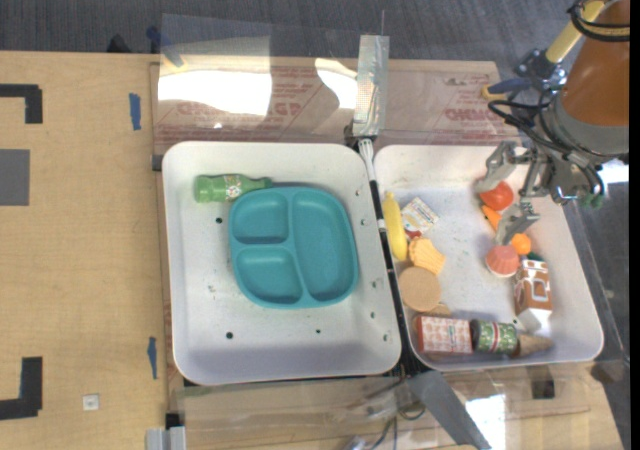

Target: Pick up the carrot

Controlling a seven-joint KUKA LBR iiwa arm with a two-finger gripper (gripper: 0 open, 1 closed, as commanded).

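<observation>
Hanging over the upper right part of the right bin (590, 333), the end effector (515, 193) sits at the end of the grey arm (595, 78) that enters from the frame's right. Its metal fingers (492, 170) are spread, with the carrot (497, 198) lying on the bin floor just beneath them and not gripped. Right below the carrot are a small orange piece (519, 242) and a round peach-coloured toy (502, 260), then a small carton (533, 288). A banana (394, 226) lies along the bin's left wall, with a cookie (419, 290) near it and a can (470, 336) lying at the bottom edge. In the left bin (190, 338), a teal divided plate (293, 246) sits centrally, a green bottle (230, 186) touching its upper left rim.
</observation>
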